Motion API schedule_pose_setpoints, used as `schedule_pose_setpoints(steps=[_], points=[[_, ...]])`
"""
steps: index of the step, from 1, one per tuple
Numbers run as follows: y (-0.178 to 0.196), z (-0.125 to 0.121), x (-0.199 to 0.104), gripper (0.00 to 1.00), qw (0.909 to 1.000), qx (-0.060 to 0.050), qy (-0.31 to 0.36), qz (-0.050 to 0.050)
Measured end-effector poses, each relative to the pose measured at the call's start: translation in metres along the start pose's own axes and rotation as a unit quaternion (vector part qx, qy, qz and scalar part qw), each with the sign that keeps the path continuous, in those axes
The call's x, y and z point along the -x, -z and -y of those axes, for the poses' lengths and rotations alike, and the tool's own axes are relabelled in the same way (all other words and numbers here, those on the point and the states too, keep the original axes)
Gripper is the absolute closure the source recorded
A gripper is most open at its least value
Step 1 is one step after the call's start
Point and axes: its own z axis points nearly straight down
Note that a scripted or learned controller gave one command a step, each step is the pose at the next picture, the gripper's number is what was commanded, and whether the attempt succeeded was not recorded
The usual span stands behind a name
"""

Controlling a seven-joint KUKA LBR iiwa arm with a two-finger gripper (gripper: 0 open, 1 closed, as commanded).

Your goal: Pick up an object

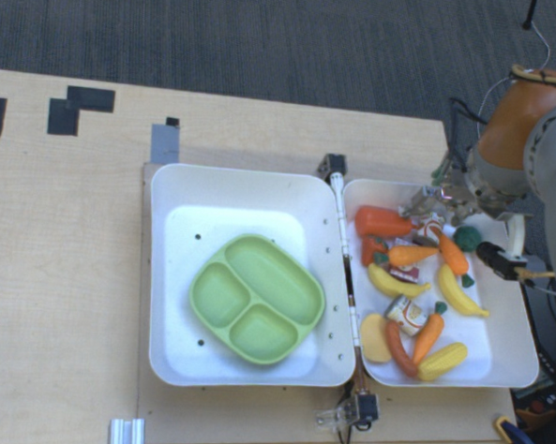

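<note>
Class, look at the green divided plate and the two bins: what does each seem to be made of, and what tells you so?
Green divided plate: probably moulded plastic, matte; even pale colour, rounded compartment ridges. Left bin and right bin: likely thin formed plastic, smooth, slightly glossy; uniform white, soft rounded corners and rims.

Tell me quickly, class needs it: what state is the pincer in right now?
Pincer: cannot be told; it sits low over the far end of the right bin, above the toy food, too small and cluttered to read.
</note>
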Motion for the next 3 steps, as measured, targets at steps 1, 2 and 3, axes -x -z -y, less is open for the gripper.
schedule_pose_setpoints(steps=[1, 2, 3], points=[[0.01, -0.001, -0.001, 1.0, 1.0, 0.0, 0.003, 0.001], [0.11, 0.02, -0.054, 1.0, 1.0, -0.009, 0.001, -0.002], [0.151, 0.106, -0.084, 1.0, 0.9999, -0.011, -0.001, -0.002]])
